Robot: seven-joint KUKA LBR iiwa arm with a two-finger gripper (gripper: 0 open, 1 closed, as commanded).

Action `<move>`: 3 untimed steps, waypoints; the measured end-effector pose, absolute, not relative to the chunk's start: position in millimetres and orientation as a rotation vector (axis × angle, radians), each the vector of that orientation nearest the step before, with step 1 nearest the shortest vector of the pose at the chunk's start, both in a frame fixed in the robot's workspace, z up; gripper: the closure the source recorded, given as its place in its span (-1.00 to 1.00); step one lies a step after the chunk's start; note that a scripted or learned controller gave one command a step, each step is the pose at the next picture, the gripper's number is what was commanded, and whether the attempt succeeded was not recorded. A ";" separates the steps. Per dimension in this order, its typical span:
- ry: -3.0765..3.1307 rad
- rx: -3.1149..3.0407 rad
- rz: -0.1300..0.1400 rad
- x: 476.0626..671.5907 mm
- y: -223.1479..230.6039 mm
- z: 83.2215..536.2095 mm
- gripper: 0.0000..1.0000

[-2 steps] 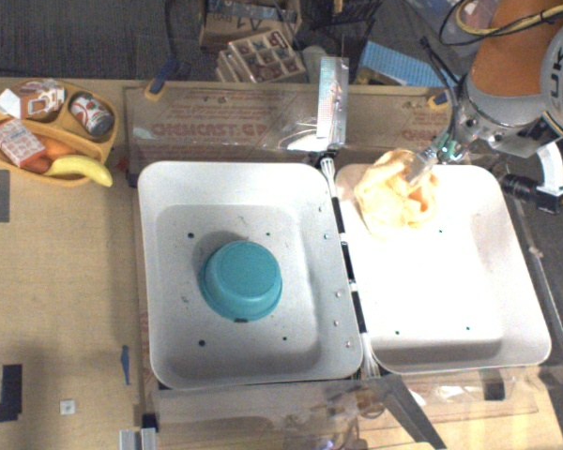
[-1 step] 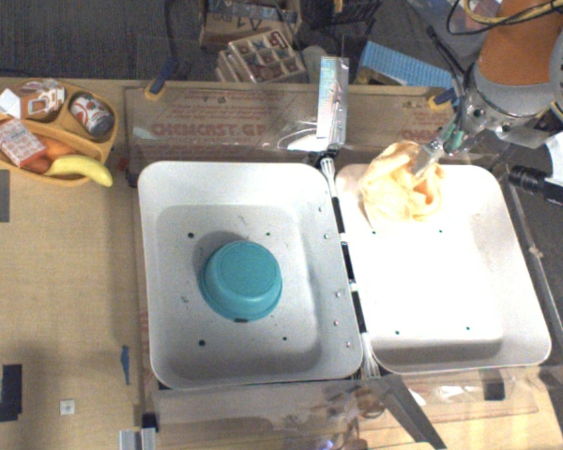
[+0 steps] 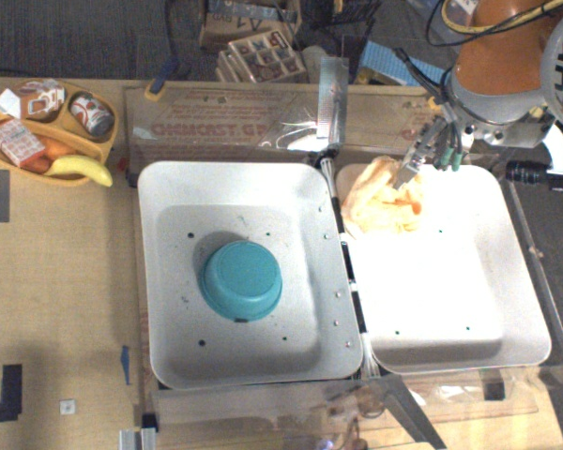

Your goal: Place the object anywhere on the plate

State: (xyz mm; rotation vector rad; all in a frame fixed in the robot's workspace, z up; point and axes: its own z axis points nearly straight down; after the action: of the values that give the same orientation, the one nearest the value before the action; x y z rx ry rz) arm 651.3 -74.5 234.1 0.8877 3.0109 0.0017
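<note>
The arm [image 3: 507,36] is reaching in over the far corner of the right bin [image 3: 469,336], its orange band sitting above a grey wrist. The pincer [image 3: 408,174] is pointing down and toward the left bin [image 3: 169,345], and its tip is hanging over a pale yellow, soft-looking object [image 3: 371,200] that is lying in the right bin's far corner, right against the wall shared with the left bin. A small orange spot [image 3: 413,207] is showing on the object just beside the pincer's tip (whether it belongs to the object is hard to say). The picture is too blurred there to tell whether the pincer is spread, clenched or gripping anything.

The teal plate [image 3: 242,279], looking like a shallow upturned dish, is resting near the middle of the left bin, well apart from the object. On the desk [image 3: 56,326], beyond the left bin's far left corner, a yellow tray [image 3: 0,143] is holding a banana [image 3: 80,168] and some small packets.
</note>
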 end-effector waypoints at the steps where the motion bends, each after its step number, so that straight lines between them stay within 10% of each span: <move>1: 3.126 0.278 0.002 638.9 -33.6 226.2 1.00; 3: 3.138 -0.005 0.003 604.5 66.0 228.5 1.00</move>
State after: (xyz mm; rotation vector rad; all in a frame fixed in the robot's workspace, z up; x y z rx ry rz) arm 604.5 66.0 228.5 -0.0047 3.1383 0.0025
